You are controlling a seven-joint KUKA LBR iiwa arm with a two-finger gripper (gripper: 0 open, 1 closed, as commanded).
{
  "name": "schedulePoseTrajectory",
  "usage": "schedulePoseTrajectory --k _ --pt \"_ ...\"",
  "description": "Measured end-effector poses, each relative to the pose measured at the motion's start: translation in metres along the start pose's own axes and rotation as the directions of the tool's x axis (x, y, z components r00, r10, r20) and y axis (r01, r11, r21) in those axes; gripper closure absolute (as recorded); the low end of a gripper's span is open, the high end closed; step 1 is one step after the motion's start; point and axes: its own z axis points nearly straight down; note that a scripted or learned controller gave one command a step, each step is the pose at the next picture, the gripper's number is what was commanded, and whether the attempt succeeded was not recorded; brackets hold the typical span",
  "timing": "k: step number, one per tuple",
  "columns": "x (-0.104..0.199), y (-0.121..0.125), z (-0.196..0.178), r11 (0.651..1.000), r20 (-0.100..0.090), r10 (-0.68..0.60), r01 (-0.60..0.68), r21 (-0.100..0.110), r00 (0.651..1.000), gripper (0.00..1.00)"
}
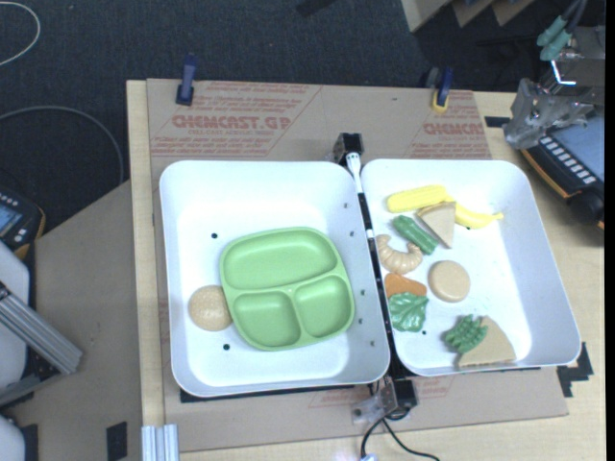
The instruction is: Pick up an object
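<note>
A brown board (pixel 240 113) lies under both bins, pinned at its far edge by a blue clamp (pixel 186 81) on the left and a second clamp (pixel 442 86) further right.

In the left bin (pixel 183 257), a round tan biscuit (pixel 209 307) sits near the left wall, touching the edge of a green divided plate (pixel 283 286) that lies flat in the middle.

The right bin (pixel 524 257) holds the toy foods, grouped in its left half. Along the left side, from far to near, lie a pale croissant (pixel 399 255), an orange slice (pixel 404 284) just beside it, and a green lettuce leaf (pixel 407 309). At the far end, a yellow corn cob (pixel 418 198) lies crosswise, with a green pod (pixel 413 232) just near of it. A sandwich wedge (pixel 439 223) rests beside the pod, and a yellow banana (pixel 478 217) pokes out to its right. A second round biscuit (pixel 449 280) sits near the middle. At the near end, a green leafy piece (pixel 464 332) lies against a tan wedge (pixel 488 346).

The gripper (pixel 540 113) appears as a grey assembly at the far right, outside the bins and well apart from every toy. Whether it is spread or pressed together cannot be told.
</note>
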Motion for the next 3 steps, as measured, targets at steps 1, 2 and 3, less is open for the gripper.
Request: schedulePoseTrajectory --k 1,2,3 --pt "-0.006 -0.023 0.145 0.999 -0.001 0.003 -0.003 0.033 1.0 1.0" --pt "0.051 -0.024 0.222 1.0 -0.003 -0.005 0.005 0.027 1.0 1.0" --pt "0.02 -0.022 0.166 1.0 0.0 0.001 -0.001 0.016 1.0 1.0"
